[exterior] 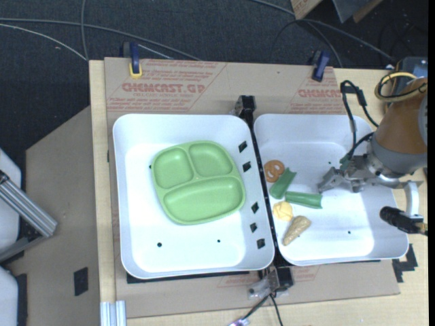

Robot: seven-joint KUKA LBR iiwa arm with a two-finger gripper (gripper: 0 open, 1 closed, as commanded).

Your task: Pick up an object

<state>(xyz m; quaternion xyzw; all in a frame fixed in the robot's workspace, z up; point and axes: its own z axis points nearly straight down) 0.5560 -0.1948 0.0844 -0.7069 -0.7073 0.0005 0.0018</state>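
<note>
In the right bin (353,246), several small toy foods lie by its left wall: an orange ring (274,170), a green piece (283,183), a green pod (303,198), a yellow lump (283,210) and a tan cone (296,230). My gripper (333,180) hangs low over the middle of this bin, just right of the green pod, pointing left. Its fingers look slightly spread with nothing between them. The grey arm with its orange band (401,128) comes in from the right.
The left bin (136,250) holds a green divided plate (198,181). Black clips (245,104) join the bins along the middle wall. Cables run over the bench's back and beside the arm. The right bin's near right floor lies bare.
</note>
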